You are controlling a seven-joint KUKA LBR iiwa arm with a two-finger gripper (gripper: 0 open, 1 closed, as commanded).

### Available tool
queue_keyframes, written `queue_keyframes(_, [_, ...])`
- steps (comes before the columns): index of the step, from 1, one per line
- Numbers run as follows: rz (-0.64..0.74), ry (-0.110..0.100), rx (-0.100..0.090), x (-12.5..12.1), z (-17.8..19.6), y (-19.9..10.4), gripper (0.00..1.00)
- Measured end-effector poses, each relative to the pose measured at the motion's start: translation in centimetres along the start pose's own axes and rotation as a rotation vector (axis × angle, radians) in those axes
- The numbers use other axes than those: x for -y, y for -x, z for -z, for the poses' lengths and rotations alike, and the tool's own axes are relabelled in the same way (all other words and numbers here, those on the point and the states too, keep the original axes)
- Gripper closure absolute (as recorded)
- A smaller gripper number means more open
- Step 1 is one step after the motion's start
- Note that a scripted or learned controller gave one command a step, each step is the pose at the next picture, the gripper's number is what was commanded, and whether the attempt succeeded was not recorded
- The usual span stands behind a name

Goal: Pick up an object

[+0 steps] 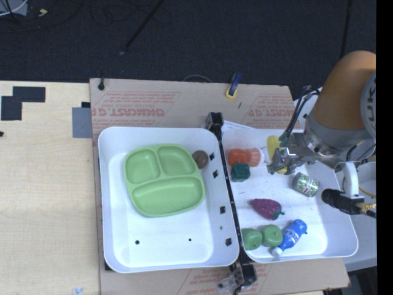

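You see the gripper [277, 162] low in the right bin [344, 241], on a yellow object [272, 146] near its back wall; grip state can't be told.

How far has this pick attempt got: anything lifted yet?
Done: the gripper has reached the right bin, beside a yellow object. In hand: nothing visibly between its fingers. Left: the grasp and lift; the small can, purple toy, blue bottle and green plate all rest in the bins.
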State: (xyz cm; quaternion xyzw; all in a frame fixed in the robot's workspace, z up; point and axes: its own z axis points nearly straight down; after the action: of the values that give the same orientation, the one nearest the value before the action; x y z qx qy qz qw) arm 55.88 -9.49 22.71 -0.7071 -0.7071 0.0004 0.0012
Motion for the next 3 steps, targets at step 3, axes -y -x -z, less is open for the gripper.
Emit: queue_keyframes(3, [0.005,0.0,-0.001,-4.2,0.0,-13.9,1.0])
